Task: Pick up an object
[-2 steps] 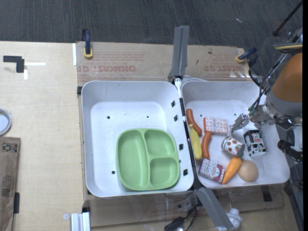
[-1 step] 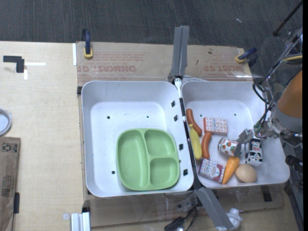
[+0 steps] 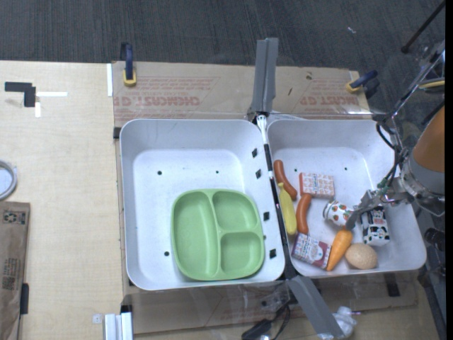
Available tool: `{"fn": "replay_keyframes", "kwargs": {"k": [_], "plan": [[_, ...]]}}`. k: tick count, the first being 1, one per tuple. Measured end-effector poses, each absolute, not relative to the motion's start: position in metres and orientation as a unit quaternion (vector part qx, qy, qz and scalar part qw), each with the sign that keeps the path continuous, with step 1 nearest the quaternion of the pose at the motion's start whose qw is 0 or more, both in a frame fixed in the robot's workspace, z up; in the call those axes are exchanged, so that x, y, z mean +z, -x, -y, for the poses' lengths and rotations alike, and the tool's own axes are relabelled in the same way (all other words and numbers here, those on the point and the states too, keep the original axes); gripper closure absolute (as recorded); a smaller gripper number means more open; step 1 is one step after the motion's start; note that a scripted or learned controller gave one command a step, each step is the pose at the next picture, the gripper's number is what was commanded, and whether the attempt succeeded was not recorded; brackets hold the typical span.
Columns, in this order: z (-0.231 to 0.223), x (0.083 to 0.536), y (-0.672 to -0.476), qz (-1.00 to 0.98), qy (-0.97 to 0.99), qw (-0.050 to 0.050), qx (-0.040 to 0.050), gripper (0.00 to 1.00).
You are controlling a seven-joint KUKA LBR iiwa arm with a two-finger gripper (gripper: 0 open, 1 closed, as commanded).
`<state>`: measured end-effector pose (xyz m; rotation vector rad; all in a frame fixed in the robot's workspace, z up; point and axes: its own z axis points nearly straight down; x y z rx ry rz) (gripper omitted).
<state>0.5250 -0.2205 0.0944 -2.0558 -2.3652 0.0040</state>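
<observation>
I have the tool [image 3: 368,205] low in the right bin [image 3: 354,142], near its right wall, with the arm [image 3: 432,154] coming in from the right. From this slanted overhead view I cannot tell how the tool is set, and I see nothing held in it.

The thing closest to it is the small black-and-white carton [image 3: 376,227], just below and touching or nearly touching the tip. Just to the left sits a white ball with coloured spots [image 3: 337,212], and below are an orange carrot [image 3: 340,246] and a tan egg-shaped piece [image 3: 362,256]. Further left lie two sausages [image 3: 304,212], a yellow banana [image 3: 287,211] along the divider, and two little pink boxes [image 3: 316,184]. The left bin [image 3: 141,140] holds a green divided plate [image 3: 216,233].

My judgement: these are toy foods, light and hollow, probably hard smooth plastic, so weight is no worry but slipping is. The round ball and egg would likely squirt out of a two-sided pinch. I would go for the carton, across its flat opposite faces near the middle; flat sides give the best seat. The carrot is my second choice, pinched across its thicker end. Things are crowded there, so a neighbour could get nudged.
</observation>
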Motion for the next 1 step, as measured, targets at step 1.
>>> {"fn": "replay_keyframes", "kwargs": {"k": [1], "plan": [[0.1674,0.1975,-0.5238,0.788,0.615,0.000,0.0004,1.00]]}}
